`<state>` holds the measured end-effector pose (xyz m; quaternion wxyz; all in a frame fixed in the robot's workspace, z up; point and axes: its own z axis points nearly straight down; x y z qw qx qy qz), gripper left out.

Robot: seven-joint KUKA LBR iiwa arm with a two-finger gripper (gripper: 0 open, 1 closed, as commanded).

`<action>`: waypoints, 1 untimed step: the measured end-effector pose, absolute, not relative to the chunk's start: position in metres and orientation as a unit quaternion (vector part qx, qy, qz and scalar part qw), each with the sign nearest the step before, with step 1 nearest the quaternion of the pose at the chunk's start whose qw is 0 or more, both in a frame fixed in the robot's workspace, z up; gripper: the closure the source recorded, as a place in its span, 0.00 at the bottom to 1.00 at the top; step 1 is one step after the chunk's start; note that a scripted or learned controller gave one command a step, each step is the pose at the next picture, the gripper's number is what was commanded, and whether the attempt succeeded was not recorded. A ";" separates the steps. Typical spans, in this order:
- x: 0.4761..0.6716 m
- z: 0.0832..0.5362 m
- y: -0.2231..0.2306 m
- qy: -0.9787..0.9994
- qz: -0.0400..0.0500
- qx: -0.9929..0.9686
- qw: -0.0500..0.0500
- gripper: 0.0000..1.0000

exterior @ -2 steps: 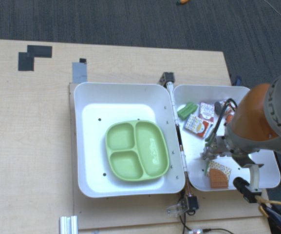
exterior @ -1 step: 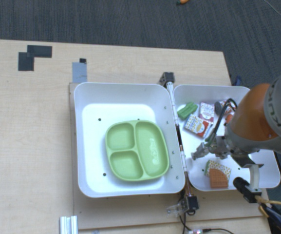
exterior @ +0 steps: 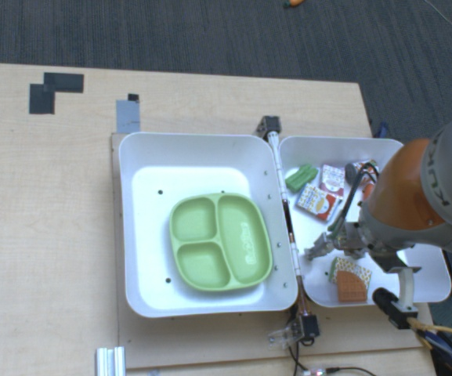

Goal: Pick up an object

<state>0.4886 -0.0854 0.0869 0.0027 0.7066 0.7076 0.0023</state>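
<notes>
Grey arm (exterior: pixel 437 186), unreadable red-white packet (exterior: pixel 317 201), green tray (exterior: pixel 220 241)

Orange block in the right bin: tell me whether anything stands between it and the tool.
Nothing visible stands between them. The tool hangs low in the right bin, and the orange block lies just beside it toward the near wall, with bare bin floor in between. The snack packets lie farther back, out of the way.

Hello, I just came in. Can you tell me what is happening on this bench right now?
A grey robot arm with an orange band reaches into the right white bin, low over a pile of small items: a green object, colourful packets and an orange-brown block. Its tool is near the bin's middle, with nothing visibly held. The left white bin holds a light green divided plate.
</notes>
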 end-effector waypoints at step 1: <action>0.491 0.098 -0.085 0.709 0.004 0.706 0.005 1.00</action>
